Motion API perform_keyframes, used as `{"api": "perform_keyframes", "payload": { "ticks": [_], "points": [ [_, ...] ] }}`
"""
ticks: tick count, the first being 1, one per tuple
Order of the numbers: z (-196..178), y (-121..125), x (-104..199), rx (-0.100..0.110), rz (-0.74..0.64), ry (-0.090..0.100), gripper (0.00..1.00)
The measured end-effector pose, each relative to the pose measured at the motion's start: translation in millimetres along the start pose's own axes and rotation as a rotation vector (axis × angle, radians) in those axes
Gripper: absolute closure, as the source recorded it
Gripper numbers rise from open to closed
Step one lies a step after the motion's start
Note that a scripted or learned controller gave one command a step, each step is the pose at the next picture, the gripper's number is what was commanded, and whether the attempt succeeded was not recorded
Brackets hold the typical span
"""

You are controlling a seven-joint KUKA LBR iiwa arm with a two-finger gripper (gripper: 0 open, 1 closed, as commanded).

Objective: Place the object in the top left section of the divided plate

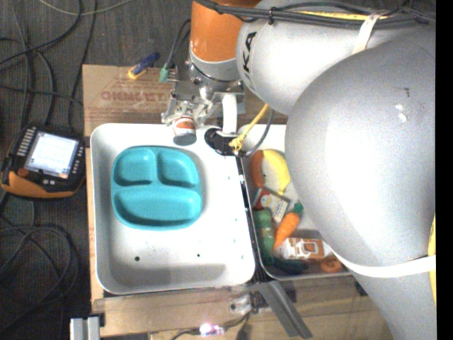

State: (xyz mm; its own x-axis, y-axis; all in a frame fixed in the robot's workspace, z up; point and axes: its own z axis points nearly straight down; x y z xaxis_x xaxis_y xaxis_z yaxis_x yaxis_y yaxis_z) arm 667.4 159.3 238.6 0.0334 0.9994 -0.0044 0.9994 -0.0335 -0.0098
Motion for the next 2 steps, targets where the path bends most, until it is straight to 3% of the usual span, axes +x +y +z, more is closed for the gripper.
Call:
{"api": "perform_keyframes", "payload": {
  "ticks": [1, 2],
  "points": [
    [39.3, -2.5, 73.3, 0.0, 0.175, -0.001, 1.0],
    [35.1, -3.1, 71.9, 0.005, 0.174, -0.014, 1.0]
  ]
}}
